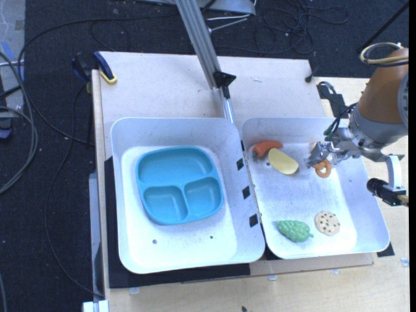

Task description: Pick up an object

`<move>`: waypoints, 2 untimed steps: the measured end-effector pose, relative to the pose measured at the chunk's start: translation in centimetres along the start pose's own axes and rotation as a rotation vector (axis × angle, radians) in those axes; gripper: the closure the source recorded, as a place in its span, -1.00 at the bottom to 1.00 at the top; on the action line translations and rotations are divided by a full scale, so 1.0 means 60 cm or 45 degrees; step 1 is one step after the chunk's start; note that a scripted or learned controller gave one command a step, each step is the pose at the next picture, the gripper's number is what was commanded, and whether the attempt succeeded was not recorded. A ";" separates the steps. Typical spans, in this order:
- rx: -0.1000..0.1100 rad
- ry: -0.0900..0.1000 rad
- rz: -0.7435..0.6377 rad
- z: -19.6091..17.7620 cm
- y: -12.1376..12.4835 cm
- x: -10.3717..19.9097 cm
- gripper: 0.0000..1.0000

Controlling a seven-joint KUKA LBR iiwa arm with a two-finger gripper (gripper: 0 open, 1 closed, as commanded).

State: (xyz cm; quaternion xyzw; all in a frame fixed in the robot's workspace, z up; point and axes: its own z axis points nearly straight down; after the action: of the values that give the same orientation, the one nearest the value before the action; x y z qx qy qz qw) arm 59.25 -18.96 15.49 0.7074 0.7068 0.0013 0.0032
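— Where is the pretzel (322,169) found?
— In the right bin (364,220), just at six o'clock of the gripper (319,156) (fingers unclear; grip cannot be told).
— And around?
— A blue tray (180,183) is seen at nine o'clock; cables (58,109) are strewn on dark floor.
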 end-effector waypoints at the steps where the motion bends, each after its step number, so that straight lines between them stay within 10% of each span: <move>1: 0.001 0.001 0.001 -0.075 -0.007 -0.007 1.00; 2: 0.003 0.002 -0.003 -0.106 -0.005 -0.007 1.00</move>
State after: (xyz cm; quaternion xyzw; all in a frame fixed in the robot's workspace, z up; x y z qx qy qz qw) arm 58.90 -19.36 21.86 0.7066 0.7076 0.0009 0.0019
